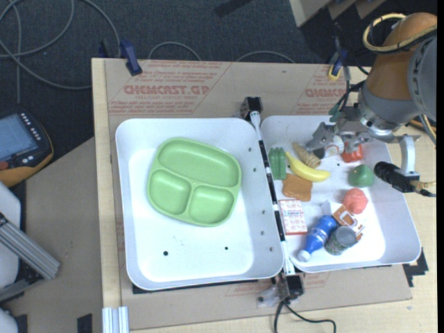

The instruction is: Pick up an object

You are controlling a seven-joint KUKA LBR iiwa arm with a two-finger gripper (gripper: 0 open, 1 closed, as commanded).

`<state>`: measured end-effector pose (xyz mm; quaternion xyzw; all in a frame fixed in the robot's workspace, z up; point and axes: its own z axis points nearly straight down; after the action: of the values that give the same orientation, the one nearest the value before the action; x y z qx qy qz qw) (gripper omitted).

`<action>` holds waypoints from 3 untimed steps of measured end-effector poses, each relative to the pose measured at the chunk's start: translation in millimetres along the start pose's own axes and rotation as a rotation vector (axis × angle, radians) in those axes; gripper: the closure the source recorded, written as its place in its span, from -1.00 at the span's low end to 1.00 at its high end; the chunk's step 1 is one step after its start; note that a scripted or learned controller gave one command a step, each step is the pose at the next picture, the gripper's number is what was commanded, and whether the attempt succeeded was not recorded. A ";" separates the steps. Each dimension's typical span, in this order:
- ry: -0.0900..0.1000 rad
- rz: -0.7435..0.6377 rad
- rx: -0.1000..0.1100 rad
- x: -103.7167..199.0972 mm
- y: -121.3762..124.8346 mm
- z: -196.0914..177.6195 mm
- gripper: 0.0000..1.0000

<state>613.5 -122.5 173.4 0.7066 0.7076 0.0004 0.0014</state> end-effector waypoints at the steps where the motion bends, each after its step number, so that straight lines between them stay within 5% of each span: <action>1: 0.001 0.001 0.002 19.9 -39.4 87.7 -1.00; 2: 0.001 0.001 0.001 23.6 -54.2 87.6 -1.00; 3: 0.000 0.001 0.002 -21.6 3.0 88.5 -1.00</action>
<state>616.8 -144.3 84.9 0.7070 0.7072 -0.0002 0.0006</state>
